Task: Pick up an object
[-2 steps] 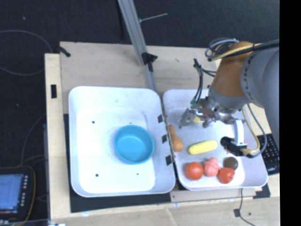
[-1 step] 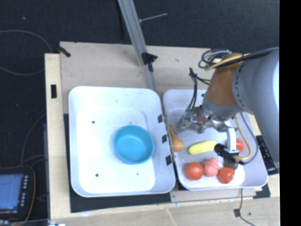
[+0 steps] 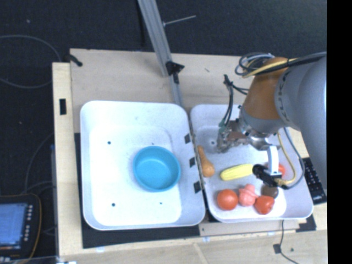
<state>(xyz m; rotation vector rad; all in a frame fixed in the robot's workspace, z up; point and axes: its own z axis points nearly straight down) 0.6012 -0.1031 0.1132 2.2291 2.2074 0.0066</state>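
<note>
Along the near edge of the right bin (image 3: pixel 300 207) sits a row of small things: a red tomato (image 3: pixel 227 199), a pink lump (image 3: pixel 248 194) touching it, a red piece (image 3: pixel 264 204) by the near right corner, and a brown piece (image 3: pixel 269 191) just behind that. Further in, a yellow corn cob (image 3: pixel 236 172) lies across the middle of this bin. An orange carrot (image 3: pixel 205 164) lies against the bin's left wall.

In the left bin (image 3: pixel 93 164), a blue bowl (image 3: pixel 157 168) stands upright near the right wall, about midway between the near and far edges.

The gripper (image 3: pixel 224 143) is low over the far left part of the right bin, beyond the corn cob and beside the carrot's far end. Nothing can be seen held in it, and I cannot tell whether it is spread or pressed together. The grey arm (image 3: pixel 300 98) reaches in over the bin's far right corner. A metal rail (image 3: pixel 157 29) rises from the far side of the bench (image 3: pixel 121 76).
</note>
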